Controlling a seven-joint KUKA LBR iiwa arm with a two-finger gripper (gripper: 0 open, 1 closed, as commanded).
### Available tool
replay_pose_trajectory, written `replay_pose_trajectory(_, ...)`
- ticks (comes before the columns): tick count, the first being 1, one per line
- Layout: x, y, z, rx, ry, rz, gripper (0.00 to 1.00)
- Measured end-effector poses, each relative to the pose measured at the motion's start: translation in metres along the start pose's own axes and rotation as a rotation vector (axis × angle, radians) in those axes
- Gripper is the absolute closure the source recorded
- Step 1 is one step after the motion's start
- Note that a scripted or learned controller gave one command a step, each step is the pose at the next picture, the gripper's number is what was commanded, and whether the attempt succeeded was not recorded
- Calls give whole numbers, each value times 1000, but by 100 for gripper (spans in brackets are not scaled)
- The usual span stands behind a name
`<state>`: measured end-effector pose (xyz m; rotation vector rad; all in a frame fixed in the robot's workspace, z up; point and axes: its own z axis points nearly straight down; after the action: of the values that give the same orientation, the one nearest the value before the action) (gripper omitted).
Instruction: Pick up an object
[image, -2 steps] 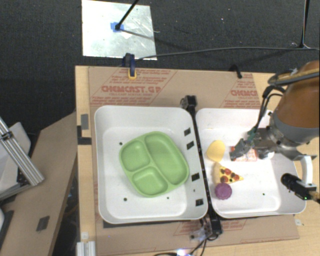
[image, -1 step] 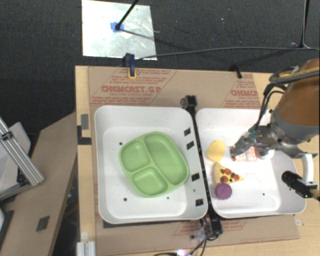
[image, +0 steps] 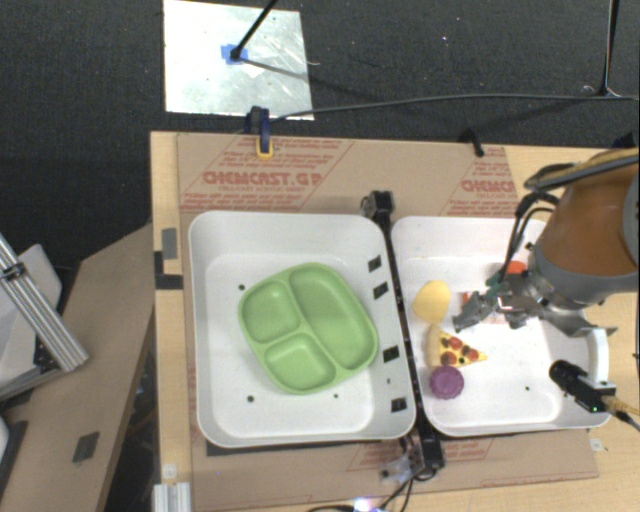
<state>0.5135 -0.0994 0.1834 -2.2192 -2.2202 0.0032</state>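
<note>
The gripper (image: 478, 313) hangs low over the right bin (image: 520, 415), just above a toy pizza slice (image: 459, 350); whether anything sits in its grasp cannot be told from this angle. Beside it lie a yellow lemon-like toy (image: 433, 300) and, nearer the front, a small purple toy (image: 446, 382). The left bin (image: 215, 300) holds a green divided plate (image: 306, 327).

The arm (image: 590, 245) is grey with a broad orange band above the wrist, and dark cables loop along its upper side. Its gripper (image: 478, 315) is dark grey metal, with a small orange-red spot just behind it.
</note>
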Motion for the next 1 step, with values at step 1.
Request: replay_pose_trajectory(1, -1, -10, 56, 1, 1, 0, 0)
